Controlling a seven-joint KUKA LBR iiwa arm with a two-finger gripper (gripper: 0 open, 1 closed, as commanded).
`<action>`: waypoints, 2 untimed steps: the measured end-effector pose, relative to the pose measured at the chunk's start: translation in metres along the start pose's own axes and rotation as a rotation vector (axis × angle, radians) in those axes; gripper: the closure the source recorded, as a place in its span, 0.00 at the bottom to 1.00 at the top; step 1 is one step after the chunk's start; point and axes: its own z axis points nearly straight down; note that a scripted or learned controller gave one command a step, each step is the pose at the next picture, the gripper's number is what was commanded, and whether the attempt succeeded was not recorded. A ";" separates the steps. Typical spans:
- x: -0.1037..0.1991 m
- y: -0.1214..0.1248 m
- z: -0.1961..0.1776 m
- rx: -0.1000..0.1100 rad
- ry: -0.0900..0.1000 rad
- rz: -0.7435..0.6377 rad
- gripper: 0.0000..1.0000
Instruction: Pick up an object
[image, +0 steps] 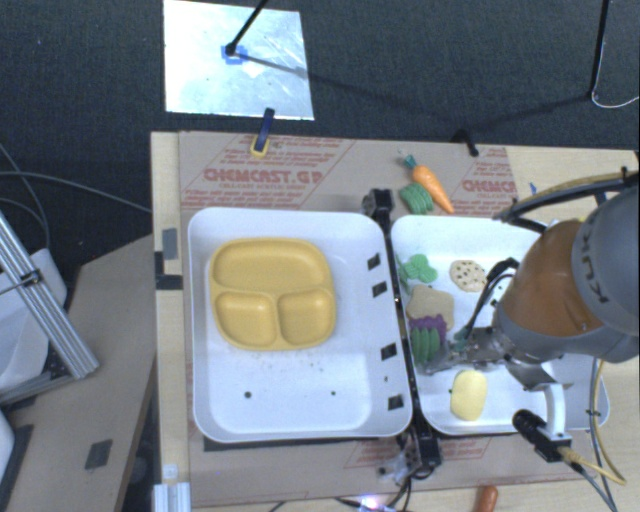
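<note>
Camera view: grey arm (575, 290) with its orange band comes in from the right and hangs over the right bin (520, 232). The fingers (452, 350) sit low in that bin's left half, among the toy food; can't tell if they are spread or closed, the wrist hides too much.

Things around the fingers: yellow lemon-like piece (468, 394) just below them, apart from them. Purple-and-green piece (428, 335) just beside them on the left (touching or not, can't tell). Tan flat piece (432, 302) just above. Green leafy piece (418, 268) further up, cookie (466, 274) up and slightly right. Nothing is visibly between the fingers.

Left bin (300, 400) lies well left of the fingers and holds a yellow divided plate (272, 292) in its upper half; a few dark specks on the bin floor below it.

Surface (170, 200): pale wood, with brown printed cardboard (290, 170) under both bins. On the cardboard, up from the fingers, a toy carrot (432, 182) beside a small green piece (416, 198), both outside the bins. A blue-and-yellow clip-like item (263, 133) stands at the cardboard's top edge, far up and left.

Room: dark carpet (80, 80) behind the surface, a shiny foil sheet (238, 60) lying on it, cables at the left and top right, an aluminium frame (35, 300) at the left edge.
</note>
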 end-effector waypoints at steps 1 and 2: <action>0.000 0.001 -0.014 -0.002 0.002 -0.001 1.00; 0.071 0.022 -0.147 -0.016 0.004 -0.011 1.00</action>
